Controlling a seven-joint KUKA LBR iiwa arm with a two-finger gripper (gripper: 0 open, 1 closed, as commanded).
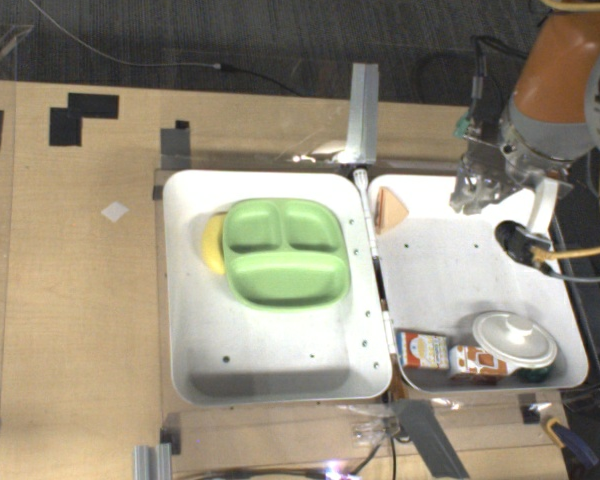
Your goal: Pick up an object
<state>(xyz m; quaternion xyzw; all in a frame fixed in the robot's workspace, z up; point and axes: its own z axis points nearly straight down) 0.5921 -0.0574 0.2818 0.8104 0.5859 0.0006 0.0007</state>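
While poised above the far edge of the right bin point(570, 298), gripper point(473, 196) hangs with nothing between its metal fingers; spread or pressed together cannot be told. Nearest it in that bin, tucked in the far left corner: small peach-orange wedge point(390, 208), perhaps toy food. Along the near wall: little carton point(424, 352), white bowl point(513, 340). Over in the left bin point(190, 318): green divided tray point(284, 252) atop something yellow point(212, 244).
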